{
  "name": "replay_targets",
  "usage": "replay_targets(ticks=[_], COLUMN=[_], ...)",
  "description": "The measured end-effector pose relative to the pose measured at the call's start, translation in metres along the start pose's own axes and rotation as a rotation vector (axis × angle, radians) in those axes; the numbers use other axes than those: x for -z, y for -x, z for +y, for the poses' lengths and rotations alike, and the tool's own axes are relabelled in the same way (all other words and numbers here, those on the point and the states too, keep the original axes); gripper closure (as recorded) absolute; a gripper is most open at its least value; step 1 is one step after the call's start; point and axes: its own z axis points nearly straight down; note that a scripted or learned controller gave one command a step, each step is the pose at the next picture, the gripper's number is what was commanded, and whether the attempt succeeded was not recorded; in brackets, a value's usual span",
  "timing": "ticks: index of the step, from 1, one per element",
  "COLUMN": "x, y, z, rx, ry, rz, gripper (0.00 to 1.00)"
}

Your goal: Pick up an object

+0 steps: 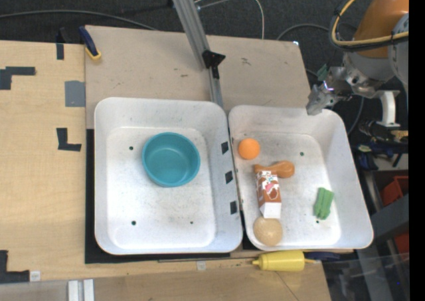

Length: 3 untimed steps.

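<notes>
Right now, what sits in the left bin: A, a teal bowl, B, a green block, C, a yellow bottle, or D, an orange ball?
A: the teal bowl lies alone in the left bin, while the orange ball is in the right bin.

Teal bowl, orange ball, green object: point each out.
teal bowl (171, 159), camera view, on its inner floor.
orange ball (249, 149), camera view, on its top centre.
green object (323, 202), camera view, on its middle.

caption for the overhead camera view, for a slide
KUKA arm's tool poised over the right bin's far corner; orange ball, carton, green piece inside; teal bowl left.
</notes>
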Motion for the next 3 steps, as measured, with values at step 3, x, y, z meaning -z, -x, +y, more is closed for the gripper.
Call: replay_targets(ticks=[3], x=[0.061], y=[-0.048], z=[-0.011], rx=[0.002], ry=[-0.007], rz=[0.002], gripper=[1.0])
